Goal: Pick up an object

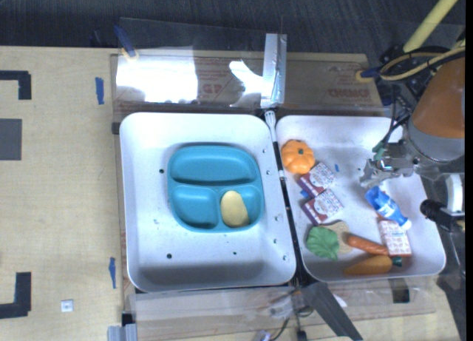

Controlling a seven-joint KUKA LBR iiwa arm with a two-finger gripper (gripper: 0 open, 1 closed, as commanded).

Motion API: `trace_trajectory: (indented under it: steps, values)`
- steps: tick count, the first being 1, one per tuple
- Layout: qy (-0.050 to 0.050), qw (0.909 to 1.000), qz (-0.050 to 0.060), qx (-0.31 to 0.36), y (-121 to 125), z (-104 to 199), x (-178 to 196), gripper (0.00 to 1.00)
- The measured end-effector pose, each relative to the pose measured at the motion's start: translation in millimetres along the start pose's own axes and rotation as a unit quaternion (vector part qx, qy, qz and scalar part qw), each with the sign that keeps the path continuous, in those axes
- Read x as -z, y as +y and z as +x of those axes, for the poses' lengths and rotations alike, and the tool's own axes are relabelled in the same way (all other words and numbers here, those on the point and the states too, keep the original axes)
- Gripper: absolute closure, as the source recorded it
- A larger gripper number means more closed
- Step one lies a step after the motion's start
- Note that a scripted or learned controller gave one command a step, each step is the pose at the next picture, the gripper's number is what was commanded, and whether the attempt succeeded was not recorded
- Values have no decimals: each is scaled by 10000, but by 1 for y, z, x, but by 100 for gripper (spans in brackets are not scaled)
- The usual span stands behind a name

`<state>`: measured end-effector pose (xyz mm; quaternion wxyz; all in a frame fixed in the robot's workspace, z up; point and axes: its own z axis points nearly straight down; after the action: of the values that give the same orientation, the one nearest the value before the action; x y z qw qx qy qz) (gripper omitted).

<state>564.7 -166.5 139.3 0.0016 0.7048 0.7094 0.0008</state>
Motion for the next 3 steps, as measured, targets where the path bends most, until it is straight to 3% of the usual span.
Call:
trace_trajectory:
  steps: [1,2,3]
  values:
    - [1,10000,7,2,0,0,-1,0]
    - [-13,9998,-90,162,-36,16,-46,0]
    - [-9,9998,-114,160,-35,17,-35,100]
